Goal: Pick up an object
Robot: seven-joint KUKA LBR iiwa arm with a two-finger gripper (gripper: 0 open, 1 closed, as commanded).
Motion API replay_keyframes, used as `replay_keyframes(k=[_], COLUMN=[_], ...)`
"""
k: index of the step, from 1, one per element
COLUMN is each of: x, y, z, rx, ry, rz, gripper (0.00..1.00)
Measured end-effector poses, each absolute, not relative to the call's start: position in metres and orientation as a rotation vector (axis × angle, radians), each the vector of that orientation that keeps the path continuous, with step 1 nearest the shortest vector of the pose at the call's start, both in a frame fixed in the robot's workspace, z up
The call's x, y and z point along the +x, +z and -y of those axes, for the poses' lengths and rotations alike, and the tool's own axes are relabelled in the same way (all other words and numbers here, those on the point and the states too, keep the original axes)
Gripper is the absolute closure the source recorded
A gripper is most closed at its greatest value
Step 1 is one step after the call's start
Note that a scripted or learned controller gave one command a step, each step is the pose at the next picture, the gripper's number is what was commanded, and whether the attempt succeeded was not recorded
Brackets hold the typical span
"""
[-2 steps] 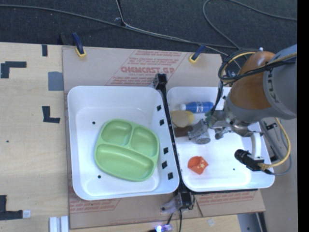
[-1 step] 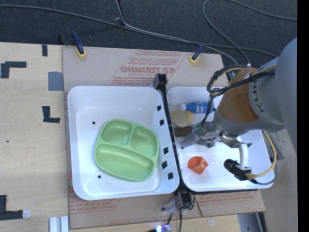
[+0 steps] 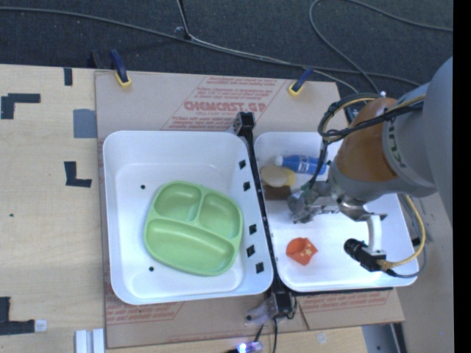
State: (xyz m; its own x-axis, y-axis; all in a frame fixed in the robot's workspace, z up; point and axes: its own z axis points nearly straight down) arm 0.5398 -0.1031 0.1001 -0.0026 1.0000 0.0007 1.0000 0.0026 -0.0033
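**Pick not yet made — gripper low in the right bin, nothing visibly lifted**

You have three candidate objects, all lying in the right bin. The red object sits near that bin's front wall, apart from the others. The blue-and-white bottle lies toward the bin's back wall, with a pale round object just beside it on the side of the divider.

The gripper is down inside the right bin, between the bottle and the red object. You cannot tell its grip state from here, and no object is seen held. Judgement: approach done; grasp and lift remain.

Beyond the divider, the left bin holds a green divided plate.
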Motion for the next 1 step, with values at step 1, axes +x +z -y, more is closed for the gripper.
replay_keyframes(k=[1], x=[0.5484], y=[0.1483], z=[0.1085], rx=[-2.223], ry=[-0.003], rz=[2.225], gripper=[1.00])
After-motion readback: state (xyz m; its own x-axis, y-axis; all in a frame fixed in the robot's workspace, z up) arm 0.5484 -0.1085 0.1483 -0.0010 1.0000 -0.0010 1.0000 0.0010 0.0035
